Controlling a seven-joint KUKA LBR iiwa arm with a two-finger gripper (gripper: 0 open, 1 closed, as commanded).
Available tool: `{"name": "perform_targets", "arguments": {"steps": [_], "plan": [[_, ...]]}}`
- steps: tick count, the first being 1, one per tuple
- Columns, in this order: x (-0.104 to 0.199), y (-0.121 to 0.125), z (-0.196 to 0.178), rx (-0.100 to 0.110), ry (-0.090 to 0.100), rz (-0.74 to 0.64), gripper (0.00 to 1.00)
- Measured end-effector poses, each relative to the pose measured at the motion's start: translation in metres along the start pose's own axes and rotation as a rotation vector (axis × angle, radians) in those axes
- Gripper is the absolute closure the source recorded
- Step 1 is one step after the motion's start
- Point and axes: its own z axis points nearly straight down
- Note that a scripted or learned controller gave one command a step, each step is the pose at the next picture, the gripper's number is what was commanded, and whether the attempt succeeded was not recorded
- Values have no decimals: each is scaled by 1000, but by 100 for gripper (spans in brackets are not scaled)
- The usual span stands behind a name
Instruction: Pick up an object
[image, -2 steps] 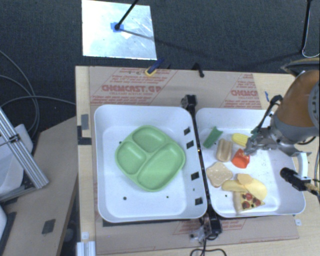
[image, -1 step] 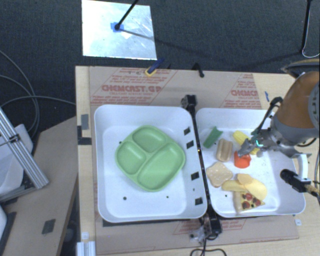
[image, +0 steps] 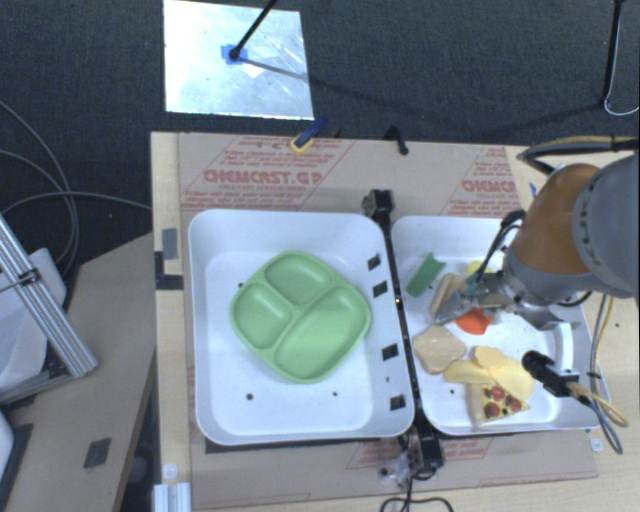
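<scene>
We see two shallow white bins side by side on a brown cardboard sheet (image: 270, 175) that covers the tabletop (image: 110, 290). The left white bin (image: 215, 240) holds a light green plastic plate with three sections (image: 300, 316). The plate sits near the middle of that bin and lies flat.

The right white bin (image: 455, 232) holds a heap of toy food. A small dark green block (image: 426, 272) lies near the top left of that bin, tilted. A round tan bread slice (image: 438, 349) lies lower down, close to the wall between the bins. Just beside it on the right are some pale yellow cheese-like pieces (image: 492, 368). Below those is a toy pizza slice with red dots (image: 496, 402). An orange-red toy piece (image: 473, 322) lies between the bread and the arm.

The grey arm with the orange band (image: 560, 235) comes in from the right and bends down over the right bin. Its gripper (image: 462, 296) sits low among the toys, just above the orange-red piece and next to a tan piece (image: 444, 293). We cannot tell how the gripper is set, or if it has hold of any toy.

A shiny silver sheet (image: 238, 60) lies on the dark floor above the bins.
</scene>
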Motion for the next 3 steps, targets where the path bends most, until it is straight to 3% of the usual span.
{"name": "perform_targets", "arguments": {"steps": [1, 2, 3], "plan": [[-2, 0, -11, -1, -1, 1, 100], [-8, -48, -2, -6, -5, 7, 100], [29, -76, -15, 4, 1, 1, 100]]}}
